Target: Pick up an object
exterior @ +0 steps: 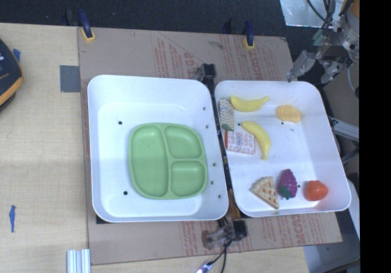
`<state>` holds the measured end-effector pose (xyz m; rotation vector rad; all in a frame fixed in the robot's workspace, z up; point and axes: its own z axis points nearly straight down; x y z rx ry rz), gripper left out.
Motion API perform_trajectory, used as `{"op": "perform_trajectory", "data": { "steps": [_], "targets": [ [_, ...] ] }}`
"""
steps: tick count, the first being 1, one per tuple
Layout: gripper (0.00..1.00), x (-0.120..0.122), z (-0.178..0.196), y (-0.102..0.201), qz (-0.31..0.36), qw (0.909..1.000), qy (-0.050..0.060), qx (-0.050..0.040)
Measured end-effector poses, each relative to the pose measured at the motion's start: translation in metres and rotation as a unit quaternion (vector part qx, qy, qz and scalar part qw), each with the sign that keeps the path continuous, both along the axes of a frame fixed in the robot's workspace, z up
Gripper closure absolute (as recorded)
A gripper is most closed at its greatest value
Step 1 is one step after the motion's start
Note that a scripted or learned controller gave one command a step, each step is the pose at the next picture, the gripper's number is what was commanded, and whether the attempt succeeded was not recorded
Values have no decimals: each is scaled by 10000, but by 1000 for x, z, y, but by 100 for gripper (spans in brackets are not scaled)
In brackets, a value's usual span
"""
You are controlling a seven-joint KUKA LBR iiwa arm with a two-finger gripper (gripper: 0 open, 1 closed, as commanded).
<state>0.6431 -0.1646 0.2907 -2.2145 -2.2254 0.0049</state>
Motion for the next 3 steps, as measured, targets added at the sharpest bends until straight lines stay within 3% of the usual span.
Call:
{"op": "perform_trajectory", "data": {
  "steps": [1, 2, 3],
  "targets": [
    [0, -47, -127, 43, -3, 10000, 12, 0],
    [0, -53, -195, 53, -11, 10000, -37, -6],
    [100, -52, -184, 52, 2, 10000, -45, -9]
  ]
}}
